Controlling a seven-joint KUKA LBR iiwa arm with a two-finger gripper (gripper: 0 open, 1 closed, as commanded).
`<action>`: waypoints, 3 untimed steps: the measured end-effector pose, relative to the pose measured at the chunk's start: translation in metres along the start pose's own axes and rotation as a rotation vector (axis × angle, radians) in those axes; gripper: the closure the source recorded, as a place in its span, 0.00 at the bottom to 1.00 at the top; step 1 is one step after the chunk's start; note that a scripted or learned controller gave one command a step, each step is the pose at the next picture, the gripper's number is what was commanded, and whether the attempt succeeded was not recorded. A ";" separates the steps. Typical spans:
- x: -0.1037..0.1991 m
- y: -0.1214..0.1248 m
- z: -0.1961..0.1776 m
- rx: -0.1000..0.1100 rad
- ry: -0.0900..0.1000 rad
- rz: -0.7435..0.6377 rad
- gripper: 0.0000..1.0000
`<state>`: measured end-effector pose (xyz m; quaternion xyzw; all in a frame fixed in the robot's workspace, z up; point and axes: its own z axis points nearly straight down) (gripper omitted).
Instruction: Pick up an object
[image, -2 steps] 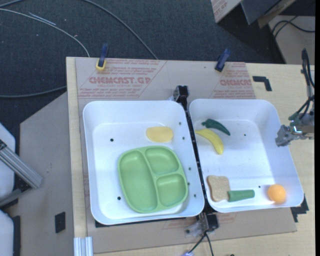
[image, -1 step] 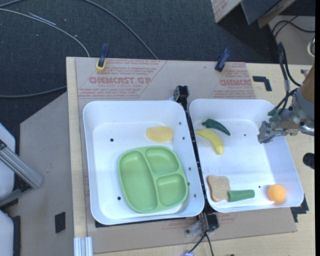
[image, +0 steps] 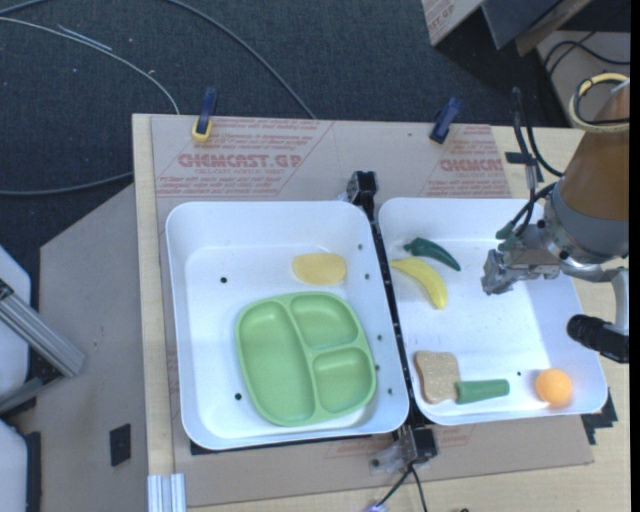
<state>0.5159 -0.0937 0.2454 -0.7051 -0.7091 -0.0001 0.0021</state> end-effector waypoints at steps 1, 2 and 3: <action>0.052 -0.006 0.005 0.000 -0.001 0.004 1.00; 0.106 0.006 0.020 0.002 -0.001 0.000 1.00; 0.156 0.018 0.015 -0.005 -0.002 0.000 1.00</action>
